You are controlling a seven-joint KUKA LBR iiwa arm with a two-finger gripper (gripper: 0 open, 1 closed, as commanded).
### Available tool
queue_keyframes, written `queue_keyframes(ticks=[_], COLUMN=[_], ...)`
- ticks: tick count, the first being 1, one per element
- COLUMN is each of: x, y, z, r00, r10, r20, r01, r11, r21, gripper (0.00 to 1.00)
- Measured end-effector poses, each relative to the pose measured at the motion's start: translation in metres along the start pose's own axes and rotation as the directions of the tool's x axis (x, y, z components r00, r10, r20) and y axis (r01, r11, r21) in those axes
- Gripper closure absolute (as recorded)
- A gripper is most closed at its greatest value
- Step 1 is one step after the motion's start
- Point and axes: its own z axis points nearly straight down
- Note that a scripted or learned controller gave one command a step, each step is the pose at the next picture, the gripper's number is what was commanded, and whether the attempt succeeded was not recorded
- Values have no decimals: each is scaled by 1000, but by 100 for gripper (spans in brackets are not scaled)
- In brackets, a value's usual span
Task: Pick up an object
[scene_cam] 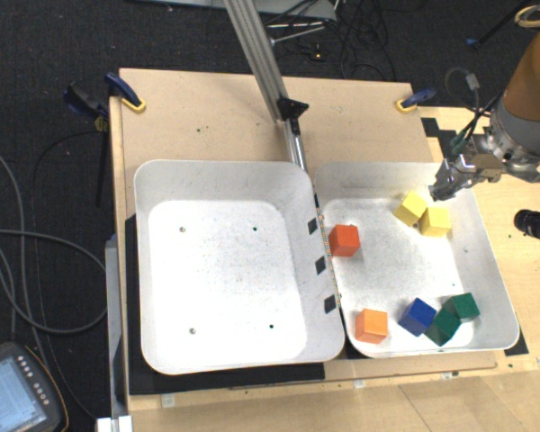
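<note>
The right bin [486,268] serves as the landmark here, since every loose object lies inside it. The gripper [447,185] hangs over this bin's far right corner, just above and to the right of the two yellow blocks; that placement suggests the program has picked one of them as its target and is lining up from above. Nothing sits between its tips, and whether it is wide or narrow I cannot tell from this slant.

Counted within the right bin, there are seven blocks:
- two yellow, one yellow block [412,209] touching the other yellow block [436,220], both near the far right corner
- two orange, an orange block [344,239] by the bin's left wall and a lighter orange block [372,325] at the near left
- one blue block [419,316] at the near side
- two green blocks [454,317] just right of the blue one, crowded together against the near right corner

The yellow pair touching may make a clean grasp awkward, I judge

The left bin [153,241] lies beside the right bin, sharing a raised edge
</note>
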Motion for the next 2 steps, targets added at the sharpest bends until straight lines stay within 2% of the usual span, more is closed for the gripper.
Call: queue_keyframes(ticks=[2], x=[104], y=[-31], z=[14], r00=[1000], r10=[-4], r20=[-3], r01=[4], r11=[1000], r21=[6], gripper=[100])
